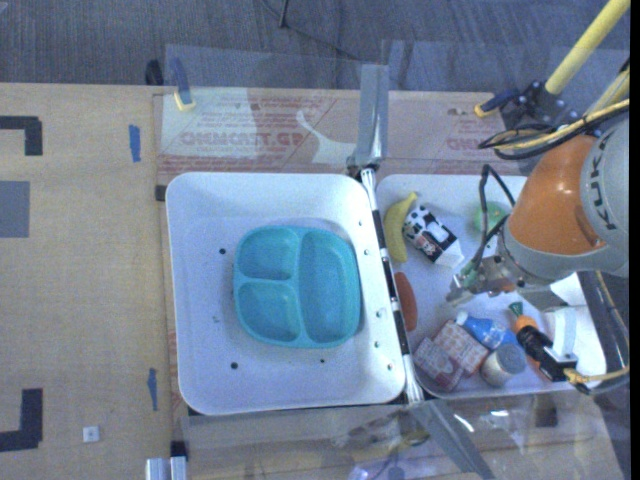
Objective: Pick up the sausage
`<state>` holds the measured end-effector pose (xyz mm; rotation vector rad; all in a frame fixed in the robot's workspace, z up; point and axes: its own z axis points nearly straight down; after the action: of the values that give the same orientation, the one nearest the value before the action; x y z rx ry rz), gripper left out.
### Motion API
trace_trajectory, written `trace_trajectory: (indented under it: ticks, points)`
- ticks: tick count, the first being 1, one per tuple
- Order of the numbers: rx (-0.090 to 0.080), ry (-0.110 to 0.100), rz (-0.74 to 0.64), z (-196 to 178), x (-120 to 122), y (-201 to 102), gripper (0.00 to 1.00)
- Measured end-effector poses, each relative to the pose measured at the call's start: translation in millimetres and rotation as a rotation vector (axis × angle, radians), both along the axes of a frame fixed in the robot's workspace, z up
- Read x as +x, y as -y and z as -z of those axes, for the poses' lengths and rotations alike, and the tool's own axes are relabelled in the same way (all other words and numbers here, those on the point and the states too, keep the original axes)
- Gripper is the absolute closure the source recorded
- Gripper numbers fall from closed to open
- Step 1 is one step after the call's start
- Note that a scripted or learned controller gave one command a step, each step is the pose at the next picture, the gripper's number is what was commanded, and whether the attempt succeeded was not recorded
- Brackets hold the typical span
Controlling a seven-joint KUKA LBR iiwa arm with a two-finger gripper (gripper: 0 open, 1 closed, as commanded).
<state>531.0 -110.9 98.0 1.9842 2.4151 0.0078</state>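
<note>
I'm hanging over the right bin [447, 200] now, my gripper [476, 280] hovering a little to the 9 o'clock side of the bin's middle. My orange-banded arm [556, 208] is coming in from 2 o'clock. Whether my grip is spread or closed, I cannot tell from this angle; the metal is blurring against the white floor.

The sausage [405, 303] is lying at my 9 o'clock, reddish-brown, stretched along the bin's 9 o'clock wall and pointing roughly 12 to 6. It is sitting apart from me, with bare white floor showing between us.

Just past its 12 o'clock end, the banana [399, 226] is curving along the same wall. The black-and-white toy [430, 234] is resting just beside it, at my 10 o'clock. A small green thing [491, 211] is showing at my 12 o'clock, near the far wall.

Down at my 6 o'clock the blue-and-white bottle [484, 329] is lying close under me. The reddish packet [450, 353] is sitting at 7 o'clock, and the can [503, 365] at 5 o'clock, all crowding the near wall.

Over at 9 o'clock, beyond the divider, the left bin [200, 268] is holding a teal divided plate [297, 286] near its middle.
</note>
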Motion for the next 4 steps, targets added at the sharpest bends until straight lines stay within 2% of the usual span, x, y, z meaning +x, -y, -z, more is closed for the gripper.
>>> trace_trajectory:
  ticks: [1,2,3,4]
  points:
    - [0.0,0.0,0.0,0.0,0.0,-0.1,0.0]
    - [0.003,-0.007,0.001,10.0,5.6,-8.0,0.0]
    - [-0.001,0.0,0.007,0.2,7.6,-4.4,1.0]
    - [0.004,-0.016,-0.208,-85.1,-15.7,-30.7,1.0]
